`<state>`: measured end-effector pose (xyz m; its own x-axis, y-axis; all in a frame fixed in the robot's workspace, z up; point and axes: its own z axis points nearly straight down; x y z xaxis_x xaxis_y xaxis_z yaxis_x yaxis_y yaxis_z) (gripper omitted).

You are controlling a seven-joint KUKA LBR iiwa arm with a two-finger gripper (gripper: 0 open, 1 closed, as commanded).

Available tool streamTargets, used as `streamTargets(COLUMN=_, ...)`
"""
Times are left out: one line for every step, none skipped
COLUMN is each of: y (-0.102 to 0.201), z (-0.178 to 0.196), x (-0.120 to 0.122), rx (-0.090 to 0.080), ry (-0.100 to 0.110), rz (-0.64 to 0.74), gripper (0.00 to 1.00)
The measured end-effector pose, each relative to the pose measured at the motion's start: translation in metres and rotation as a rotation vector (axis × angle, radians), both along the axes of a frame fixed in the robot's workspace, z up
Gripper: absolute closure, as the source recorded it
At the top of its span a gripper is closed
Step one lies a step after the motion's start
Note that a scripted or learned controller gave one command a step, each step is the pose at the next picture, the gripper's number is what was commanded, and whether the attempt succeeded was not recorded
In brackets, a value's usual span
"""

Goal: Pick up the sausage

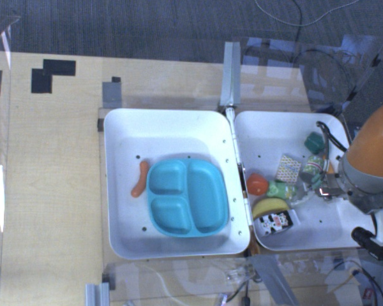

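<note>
- Down at the right edge, the grey arm with its orange band (375, 146) hangs over the right shallow white bin (268, 129); its gripper (319, 190) sits low among the clutter, and I cannot tell how it is set.
- Just beside it: one patterned square card (288, 167), one green bottle-like piece (282, 189), one teal block (315, 143) just beyond.
- A little further out: one red-orange round fruit (257, 184), one yellow banana (269, 206), one black-and-white box (274, 222) touching the banana.
- Across the divider, in the left shallow white bin (124, 132): one blue three-compartment plastic tray (187, 196).
- Past the tray, on its far side from the gripper, lies the one slim orange sausage (140, 179), on the bin floor just beside the tray's edge, well apart from the gripper.
- Underneath everything, one pale wooden bench (51, 183) with black tape marks (51, 74); beyond it, dark blue-grey carpet (147, 11) with a loose cable (287, 8).
</note>
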<state>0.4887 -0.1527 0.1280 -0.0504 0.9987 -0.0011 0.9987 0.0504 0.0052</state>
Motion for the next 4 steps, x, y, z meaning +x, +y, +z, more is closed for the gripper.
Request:
streamTargets(y=0.05, z=0.032, x=0.072, rx=0.001, ry=0.0, rz=-0.173, gripper=0.0)
streamTargets(y=0.031, z=-0.038, x=0.052, rx=0.001, ry=-0.005, rz=-0.036, gripper=0.0)
streamTargets(y=-0.009, z=-0.021, x=0.025, rx=0.001, ry=0.0, rz=-0.283, gripper=0.0)
streamTargets(y=-0.031, z=-0.03, x=0.095, rx=0.004, ry=-0.003, rz=-0.332, gripper=0.0)
